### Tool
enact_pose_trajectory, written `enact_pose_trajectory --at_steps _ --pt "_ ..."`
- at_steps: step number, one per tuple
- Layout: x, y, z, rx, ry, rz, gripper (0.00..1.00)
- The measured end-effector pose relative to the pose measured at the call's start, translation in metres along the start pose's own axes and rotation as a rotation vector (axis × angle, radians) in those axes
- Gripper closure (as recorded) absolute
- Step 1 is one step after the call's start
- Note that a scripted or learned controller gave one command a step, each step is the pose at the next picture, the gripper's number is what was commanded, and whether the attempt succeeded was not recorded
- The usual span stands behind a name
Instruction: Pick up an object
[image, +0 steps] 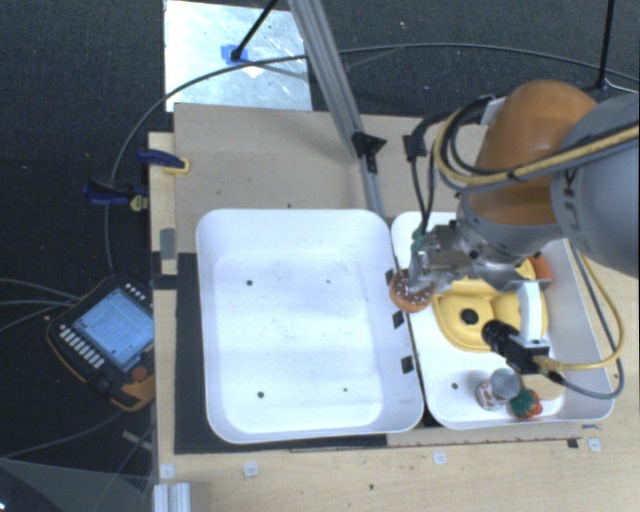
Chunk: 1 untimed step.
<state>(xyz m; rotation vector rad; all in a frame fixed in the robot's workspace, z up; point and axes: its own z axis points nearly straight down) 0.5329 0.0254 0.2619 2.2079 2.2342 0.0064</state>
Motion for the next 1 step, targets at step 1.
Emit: enact_pose_trajectory --at_steps 1 --pt "0.0571 0.0187 0.0032 0.000 0.000 0.001 1.00"
